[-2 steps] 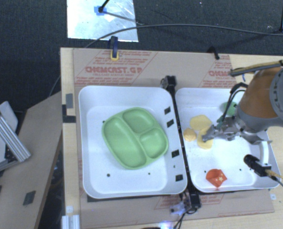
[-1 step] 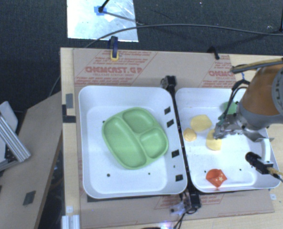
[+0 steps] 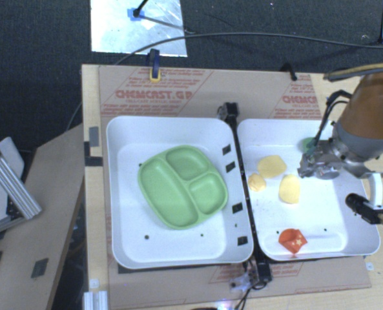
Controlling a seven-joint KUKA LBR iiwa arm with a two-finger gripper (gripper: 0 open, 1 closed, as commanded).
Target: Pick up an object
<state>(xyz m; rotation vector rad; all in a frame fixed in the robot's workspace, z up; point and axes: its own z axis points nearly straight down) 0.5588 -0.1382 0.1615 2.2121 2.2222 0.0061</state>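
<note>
**Gripper poised over the right bin, yellow pieces just to its left**

The gripper (image 3: 317, 166) is seen low over the right bin (image 3: 359, 241), near that bin's upper right part, with the arm entering from the right of the view. Whether the gripper is released or clenched cannot be told; nothing is seen held in it.

Three pale yellow pieces are grouped in the middle of the right bin: a rounded piece (image 3: 272, 166), a small piece (image 3: 256, 182) below and left of it, and an upright piece (image 3: 289, 189). The upright piece is judged the nearest candidate, lying just below and to the left of the gripper, its long axis running roughly up and down the view. A red object (image 3: 292, 240) lies well apart, near the bin's front edge.

A green divided plate (image 3: 181, 186) is set in the left bin (image 3: 130, 134).
</note>
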